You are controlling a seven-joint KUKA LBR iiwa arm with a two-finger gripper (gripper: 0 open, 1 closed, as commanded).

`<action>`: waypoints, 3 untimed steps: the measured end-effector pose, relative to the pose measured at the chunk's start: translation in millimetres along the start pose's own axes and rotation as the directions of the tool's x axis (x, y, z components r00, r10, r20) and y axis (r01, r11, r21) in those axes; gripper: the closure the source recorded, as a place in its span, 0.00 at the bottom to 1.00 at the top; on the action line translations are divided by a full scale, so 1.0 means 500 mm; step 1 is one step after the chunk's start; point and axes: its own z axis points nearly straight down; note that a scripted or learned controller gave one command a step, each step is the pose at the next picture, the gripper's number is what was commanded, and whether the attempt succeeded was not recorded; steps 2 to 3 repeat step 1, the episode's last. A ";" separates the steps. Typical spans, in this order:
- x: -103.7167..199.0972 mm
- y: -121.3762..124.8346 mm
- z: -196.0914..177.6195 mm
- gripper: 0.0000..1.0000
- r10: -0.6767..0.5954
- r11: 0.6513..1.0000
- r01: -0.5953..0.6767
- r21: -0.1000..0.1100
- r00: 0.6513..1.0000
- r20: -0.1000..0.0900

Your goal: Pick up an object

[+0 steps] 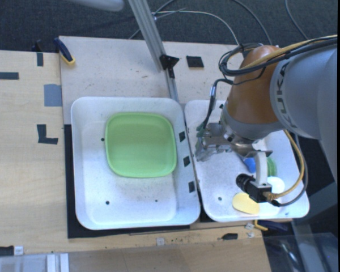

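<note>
Objects [250, 164] in right bin [218, 200], arm-hidden

Right bin [215, 205] partly behind arm [294, 89]

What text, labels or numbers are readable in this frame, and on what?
"KU": the visible start of large dark lettering on the arm's grey link, cut off at the lower end by the arm's curve.
Nothing else legible: the black tape patches on the bench and the bins carry no readable print.
</note>
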 end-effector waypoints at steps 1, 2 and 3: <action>0.093 -0.002 0.011 1.00 0.000 1.000 0.000 0.000 1.000 0.000; 0.093 -0.002 0.011 1.00 0.000 1.000 0.000 0.000 1.000 0.000; 0.093 -0.002 0.011 1.00 0.000 1.000 0.000 0.000 1.000 0.000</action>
